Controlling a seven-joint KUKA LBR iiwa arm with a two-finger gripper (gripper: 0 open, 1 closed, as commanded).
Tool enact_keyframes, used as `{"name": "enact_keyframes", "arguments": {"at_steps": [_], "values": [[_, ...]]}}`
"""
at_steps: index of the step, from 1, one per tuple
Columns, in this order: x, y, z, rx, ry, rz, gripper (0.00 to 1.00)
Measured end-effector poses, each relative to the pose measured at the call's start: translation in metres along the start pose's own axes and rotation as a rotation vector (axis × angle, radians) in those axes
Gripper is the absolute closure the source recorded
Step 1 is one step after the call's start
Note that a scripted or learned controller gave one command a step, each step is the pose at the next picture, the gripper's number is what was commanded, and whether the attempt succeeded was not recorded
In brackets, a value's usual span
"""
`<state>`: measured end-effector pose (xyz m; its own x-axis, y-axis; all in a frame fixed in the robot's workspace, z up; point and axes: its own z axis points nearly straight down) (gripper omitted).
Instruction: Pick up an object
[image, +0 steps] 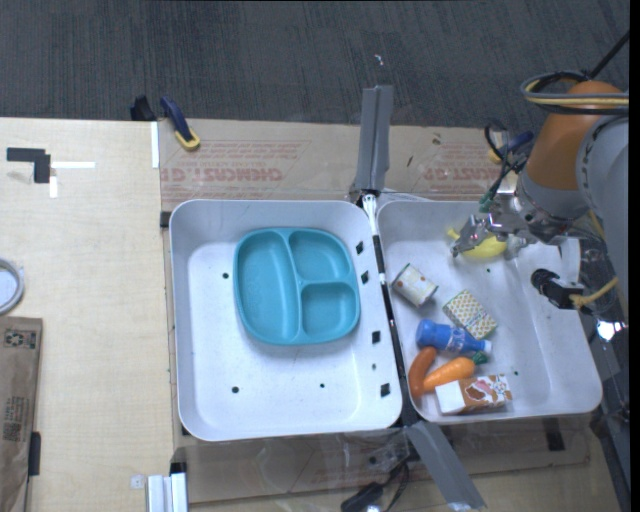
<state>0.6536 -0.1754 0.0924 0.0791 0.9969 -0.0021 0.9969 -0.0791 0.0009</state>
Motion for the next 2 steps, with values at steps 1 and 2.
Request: {"name": "enact_keyframes", "arguments": {"at_steps": [1, 2], "values": [[0.0000, 0.0007, -0.0105, -0.002, -0.002, -0.003, 1.00], [0.0001, 0.0006, -0.0101, -0.001, -0.002, -0.003, 0.00]]}}
